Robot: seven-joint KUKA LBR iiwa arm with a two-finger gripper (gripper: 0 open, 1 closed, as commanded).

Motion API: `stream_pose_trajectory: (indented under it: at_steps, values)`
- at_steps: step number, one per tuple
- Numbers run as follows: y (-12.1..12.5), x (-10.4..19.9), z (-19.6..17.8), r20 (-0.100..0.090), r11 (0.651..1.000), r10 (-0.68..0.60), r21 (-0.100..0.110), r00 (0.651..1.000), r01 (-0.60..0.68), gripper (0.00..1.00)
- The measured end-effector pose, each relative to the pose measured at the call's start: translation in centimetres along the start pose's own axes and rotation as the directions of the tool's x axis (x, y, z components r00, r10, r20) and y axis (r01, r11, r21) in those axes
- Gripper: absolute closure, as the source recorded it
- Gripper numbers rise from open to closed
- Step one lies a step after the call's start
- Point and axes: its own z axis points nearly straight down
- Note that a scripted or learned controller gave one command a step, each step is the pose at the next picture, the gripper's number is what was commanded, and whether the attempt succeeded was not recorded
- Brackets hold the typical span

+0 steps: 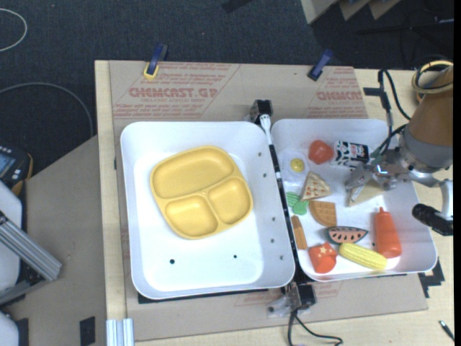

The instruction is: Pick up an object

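Note:
My gripper (369, 179) is low in the right bin (421, 259), near its right-hand middle, with its grey fingers (355, 186) spread open. A pale beige wedge (372, 190) lies right under the fingertips, still resting on the bin floor. A black-and-white carton (351, 151) and a red tomato (320, 151) sit just behind the gripper. To its left lies a pizza slice (315, 187). An orange-red bottle (387, 233) lies in front of it.
The same bin also holds an egg (297, 166), a green piece (295, 204), toast (323, 213), a watermelon slice (347, 234), corn (363, 256) and a red pepper (323, 258). A yellow divided plate (200, 192) sits in the left bin (144, 265).

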Motion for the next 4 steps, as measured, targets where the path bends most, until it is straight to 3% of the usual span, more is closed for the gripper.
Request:
stream_pose_trajectory:
  at_steps: [1, 2, 4]
  values:
    - [0.1, 0.0, 1.9, 0.001, 1.000, 0.000, -0.002, 1.000, 0.000, 0.00]
    - [0.4, 0.5, 0.6, -0.008, 1.000, -0.003, -0.008, 1.000, 0.003, 1.00]
    - [0.0, 1.4, -9.8, 0.003, 1.000, -0.002, -0.009, 1.000, 0.002, 1.00]
